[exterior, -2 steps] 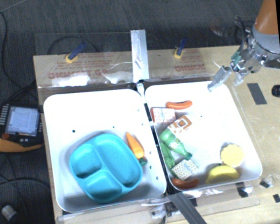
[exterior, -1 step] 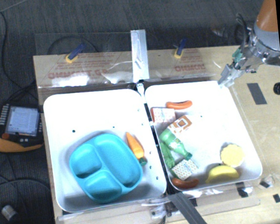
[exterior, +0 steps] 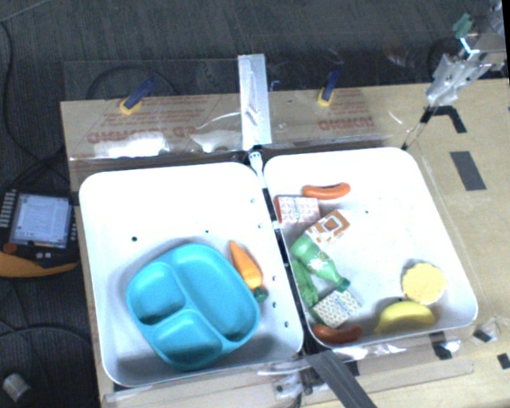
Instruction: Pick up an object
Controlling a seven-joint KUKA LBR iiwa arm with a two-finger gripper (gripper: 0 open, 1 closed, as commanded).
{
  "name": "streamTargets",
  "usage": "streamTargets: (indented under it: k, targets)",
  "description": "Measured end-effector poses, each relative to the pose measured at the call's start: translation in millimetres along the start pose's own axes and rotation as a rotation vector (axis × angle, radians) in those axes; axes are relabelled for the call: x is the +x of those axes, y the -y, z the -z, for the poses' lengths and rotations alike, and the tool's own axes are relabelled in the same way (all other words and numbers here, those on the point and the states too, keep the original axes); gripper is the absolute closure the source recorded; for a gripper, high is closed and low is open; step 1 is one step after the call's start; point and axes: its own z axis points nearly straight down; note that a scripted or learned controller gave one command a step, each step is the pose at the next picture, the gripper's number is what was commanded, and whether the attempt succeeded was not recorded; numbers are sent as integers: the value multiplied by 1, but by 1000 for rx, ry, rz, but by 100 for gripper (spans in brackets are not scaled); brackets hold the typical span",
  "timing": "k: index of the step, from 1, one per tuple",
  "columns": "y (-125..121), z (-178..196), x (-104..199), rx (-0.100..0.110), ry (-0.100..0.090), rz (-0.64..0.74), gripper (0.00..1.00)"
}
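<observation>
The right bin (exterior: 420,226) holds an orange sausage (exterior: 326,190), a red-and-white box (exterior: 296,209), an orange-and-white box (exterior: 332,227), a green bottle (exterior: 314,269), a checkered box (exterior: 336,307), a red sausage (exterior: 336,332), a banana (exterior: 403,315) and a yellow round fruit (exterior: 424,282). In the left bin (exterior: 120,213) lie a blue divided plate (exterior: 189,305) and, against its right side, a carrot (exterior: 246,265). My gripper (exterior: 448,79) hangs at the far top right, outside both bins and well away from every object.
A clear panel with two clamps (exterior: 138,95) (exterior: 327,91) and an upright post (exterior: 255,99) stands behind the bins. A handheld device (exterior: 36,231) lies left of the bench. Black tape marks (exterior: 467,169) sit on the bench to the right.
</observation>
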Motion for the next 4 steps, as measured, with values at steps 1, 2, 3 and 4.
streamTargets:
  k: [1,2,3,4]
  targets:
    - [0,69,0,-1,1,393,100]
    - [34,69,0,-1,0,431,100]
    - [34,69,0,0,0,431,0]
    - [23,47,1,0,-1,521,0]
